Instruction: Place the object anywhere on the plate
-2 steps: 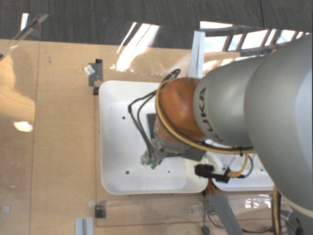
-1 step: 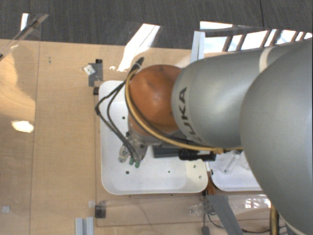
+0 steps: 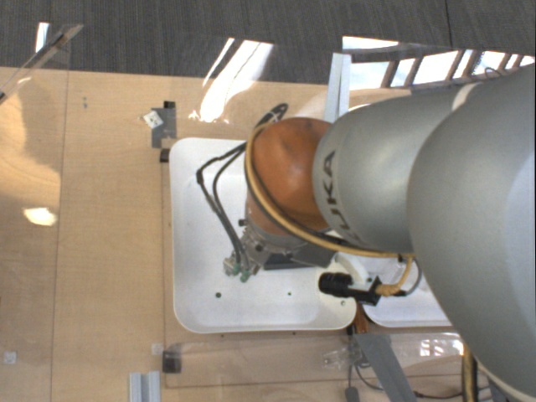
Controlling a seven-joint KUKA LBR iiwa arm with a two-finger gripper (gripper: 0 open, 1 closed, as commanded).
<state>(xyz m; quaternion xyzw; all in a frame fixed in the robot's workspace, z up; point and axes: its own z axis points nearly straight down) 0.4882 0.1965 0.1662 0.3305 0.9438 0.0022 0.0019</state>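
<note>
Arm point(image 3: 394, 182) reaching from right over left bin point(image 3: 193, 224), gripper point(image 3: 239, 268) low above bin floor, finger state impossible to tell, black cables point(image 3: 213, 182) looping beside wrist.

The robot arm point(image 3: 435, 216) is big, round and shiny grey. Part of its black painted name, "UKA", shows on its side. Near the wrist sits a smooth orange band point(image 3: 285, 170), like a ball. Thin black cables point(image 3: 219, 193) loop beside it. A yellow cable point(image 3: 289, 224) curves around, by a black plug point(image 3: 335, 284).
</note>
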